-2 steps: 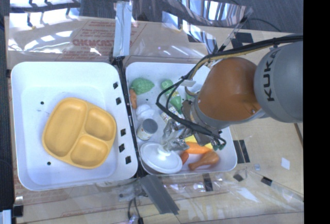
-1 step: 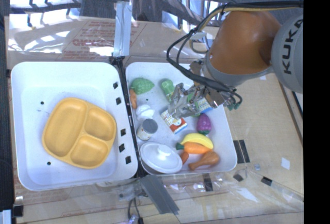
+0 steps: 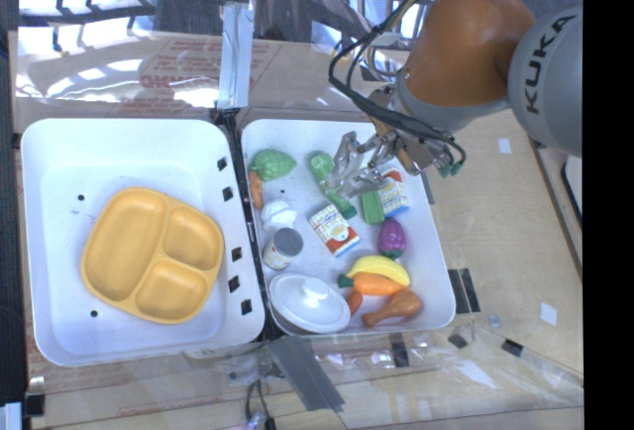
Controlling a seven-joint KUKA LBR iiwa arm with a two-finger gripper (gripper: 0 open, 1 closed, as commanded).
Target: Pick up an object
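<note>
Camera view: end effector (image 3: 349,175) hangs low among crowded toys, its opening impossible to tell; it could nudge the green piece (image 3: 371,207) or carton (image 3: 334,229) aside.

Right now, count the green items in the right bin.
3: a leafy green piece at the bin's upper left, a small one beside the gripper, another just under it. The gripper may hide more.

Pincer (image 3: 349,172) hides part of green toy (image 3: 370,206)
</note>
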